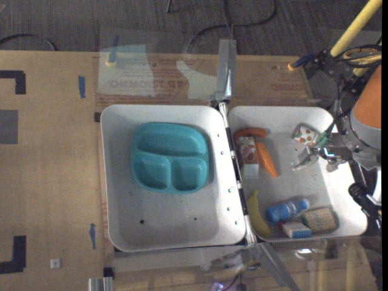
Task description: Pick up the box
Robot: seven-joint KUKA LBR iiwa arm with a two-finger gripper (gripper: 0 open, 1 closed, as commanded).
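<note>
Gripper (306, 156) sits low over the right bin (321, 115), coming in from the right edge; your arm (370, 111) shows its orange band above the wrist. You cannot tell from this angle how the gripper is set, and nothing shows clearly in its grasp.

Just up and left of it: a small white packet with red spots (305, 134), lying near the bin's back wall.

Left of the gripper, apart from it: an orange carrot (266, 157) lying lengthwise, with a red-and-white box (247, 155) right beside it on its left, against the bin's left wall. A red sausage-like piece (250, 132) lies at the far end of both.

Toward the near wall: a yellow banana (257, 214) along the left side, a blue bottle (287, 210) on its side next to it, a small white box with a red and blue label (296, 230) in front of the bottle, and a tan sponge-like block (322, 219) just beside that box.

Left bin (115, 180) holds a teal divided tray (171, 157), lying flat toward the back.

Both bins sit side by side on the table (48, 162), which carries blue tape marks.
</note>
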